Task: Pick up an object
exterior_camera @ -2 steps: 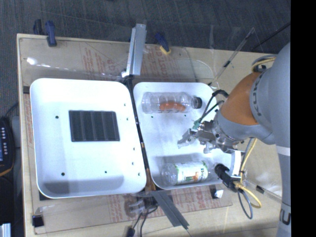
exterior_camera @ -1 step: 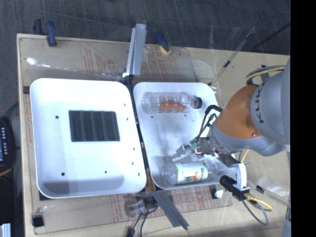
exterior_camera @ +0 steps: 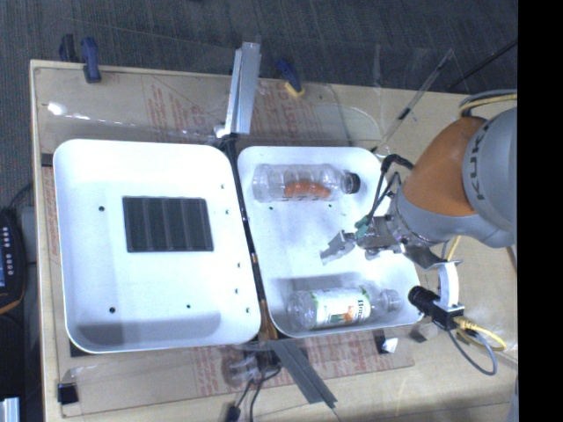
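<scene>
The right bin [exterior_camera: 387,161] holds two clear plastic bottles lying on their sides. One with an orange label and a black cap [exterior_camera: 299,184] lies along the far wall. The other, with a white and green label [exterior_camera: 341,307], lies along the near wall. My gripper [exterior_camera: 337,245] hangs over the bare middle of this bin, between the two bottles and touching neither. It points left, and it is open with nothing between its fingers. The grey arm with its orange band [exterior_camera: 457,187] comes in from the right.
The left bin [exterior_camera: 79,306] holds a flat black ribbed panel [exterior_camera: 167,224] near its middle. A metal bar [exterior_camera: 241,86] stands behind the gap between the bins. Blue clamps [exterior_camera: 90,58] grip the bench's far edge.
</scene>
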Controlling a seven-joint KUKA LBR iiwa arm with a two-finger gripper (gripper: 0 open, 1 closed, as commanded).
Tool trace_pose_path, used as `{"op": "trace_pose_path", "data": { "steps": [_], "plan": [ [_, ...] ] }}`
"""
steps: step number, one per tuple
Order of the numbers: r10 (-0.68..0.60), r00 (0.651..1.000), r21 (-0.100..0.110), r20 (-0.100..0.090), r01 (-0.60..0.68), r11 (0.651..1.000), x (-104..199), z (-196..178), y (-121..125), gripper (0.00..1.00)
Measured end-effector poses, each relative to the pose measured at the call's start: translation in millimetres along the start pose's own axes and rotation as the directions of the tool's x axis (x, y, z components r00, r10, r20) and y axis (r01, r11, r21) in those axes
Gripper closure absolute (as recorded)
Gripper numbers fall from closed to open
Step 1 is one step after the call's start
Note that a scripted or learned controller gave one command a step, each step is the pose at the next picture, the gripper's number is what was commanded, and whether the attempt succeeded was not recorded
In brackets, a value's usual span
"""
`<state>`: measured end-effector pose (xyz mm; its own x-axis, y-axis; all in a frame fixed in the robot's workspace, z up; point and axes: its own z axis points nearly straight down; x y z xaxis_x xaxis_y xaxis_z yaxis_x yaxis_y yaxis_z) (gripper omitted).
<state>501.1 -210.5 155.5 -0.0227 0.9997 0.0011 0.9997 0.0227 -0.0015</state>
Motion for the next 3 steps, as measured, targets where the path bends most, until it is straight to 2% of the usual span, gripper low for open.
{"op": "trace_pose_path", "data": {
  "steps": [1,2,3],
  "plan": [
    [-0.129,0.992,0.000,-0.001,0.129,0.992,1,20,-24,0.00],
    [-0.251,0.968,-0.014,0.008,0.251,0.968,52,54,-18,0.00],
    [-0.106,0.994,0.000,0.001,0.106,0.994,64,39,-18,0.00]
  ]
}}
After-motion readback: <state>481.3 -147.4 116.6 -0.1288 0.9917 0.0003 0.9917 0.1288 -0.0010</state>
